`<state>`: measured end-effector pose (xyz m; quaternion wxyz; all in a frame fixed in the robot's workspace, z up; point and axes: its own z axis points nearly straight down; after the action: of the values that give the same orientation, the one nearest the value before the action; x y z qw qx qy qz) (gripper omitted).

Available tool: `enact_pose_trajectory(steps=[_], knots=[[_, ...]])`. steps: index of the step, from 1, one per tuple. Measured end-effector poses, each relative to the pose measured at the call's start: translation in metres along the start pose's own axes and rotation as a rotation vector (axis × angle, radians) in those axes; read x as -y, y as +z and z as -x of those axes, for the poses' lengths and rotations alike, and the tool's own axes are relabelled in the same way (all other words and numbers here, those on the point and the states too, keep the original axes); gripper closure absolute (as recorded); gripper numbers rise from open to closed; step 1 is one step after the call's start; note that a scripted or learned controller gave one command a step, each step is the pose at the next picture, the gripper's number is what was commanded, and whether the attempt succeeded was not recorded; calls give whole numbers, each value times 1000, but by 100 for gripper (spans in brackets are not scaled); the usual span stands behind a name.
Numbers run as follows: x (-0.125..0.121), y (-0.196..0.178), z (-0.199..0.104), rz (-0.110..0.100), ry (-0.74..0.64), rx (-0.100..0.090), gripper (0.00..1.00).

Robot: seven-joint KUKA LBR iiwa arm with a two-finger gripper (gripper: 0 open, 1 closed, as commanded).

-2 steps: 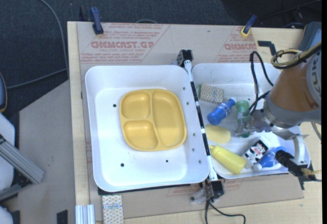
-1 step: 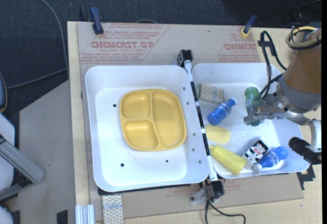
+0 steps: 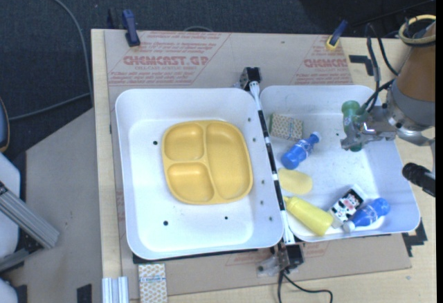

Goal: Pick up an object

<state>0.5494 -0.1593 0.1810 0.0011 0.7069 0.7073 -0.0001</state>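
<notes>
Nearest edge of the right bin [image 3: 408,222]: yellow squeeze bottle [image 3: 309,216] lying on its side, touching a small black-and-white printed item [image 3: 347,205], with a blue bottle [image 3: 367,214] just beside that. Tight cluster, bad for finger clearance. A flat pale yellow piece [image 3: 296,181] lies just behind the yellow bottle. Mid-bin: second small blue bottle [image 3: 300,151], on its side, tilted, apart from its neighbours. Looks like light rigid plastic, round, so likely to roll or squirt out; I'd pinch across the body, not the cap. Behind it, a flat patterned packet [image 3: 286,127]. Left bin [image 3: 131,156] holds a yellow divided plate [image 3: 206,160]. Farthest back, the gripper [image 3: 354,130] sits over the right bin's rear, something green [image 3: 351,112] at its tip; can't tell its grip state.
</notes>
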Motion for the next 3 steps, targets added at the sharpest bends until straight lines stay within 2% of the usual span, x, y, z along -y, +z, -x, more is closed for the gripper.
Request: enact_pose_trajectory(steps=[1,2,3], knots=[[-43,5,-40,0,-2,-2,100],[-77,-41,-89,0,-2,-1,100],[-60,-50,-138,-4,-1,-3,100]])
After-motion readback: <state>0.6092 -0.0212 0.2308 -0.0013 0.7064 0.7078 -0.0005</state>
